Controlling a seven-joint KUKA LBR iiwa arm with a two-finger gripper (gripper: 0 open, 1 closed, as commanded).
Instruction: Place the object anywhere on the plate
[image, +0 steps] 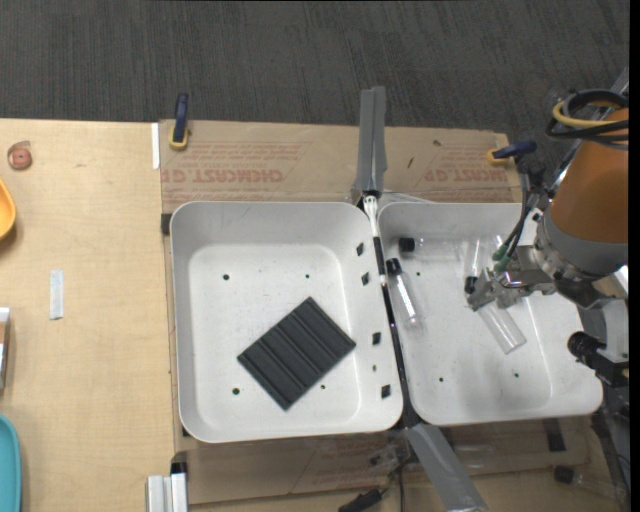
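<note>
A dark grey ribbed plate (297, 352) lies flat and turned at an angle in the left bin (200, 230), a little right of its middle. In the right bin (450, 400) a clear plastic piece (506, 330) sits just below my gripper (487, 292), touching or nearly touching it; how the gripper stands on it is hidden by its own body. The gripper hangs low over the middle right of that bin, and the arm with its orange band (595, 190) comes in from the right.
A slim clear tube (404, 300) with small black parts (406, 244) lies along the right bin's left wall. A metal divider bar (372, 140) runs between the bins. Blue clamps (180, 118) hold the cardboard at the back. Cables and arm links crowd the right edge.
</note>
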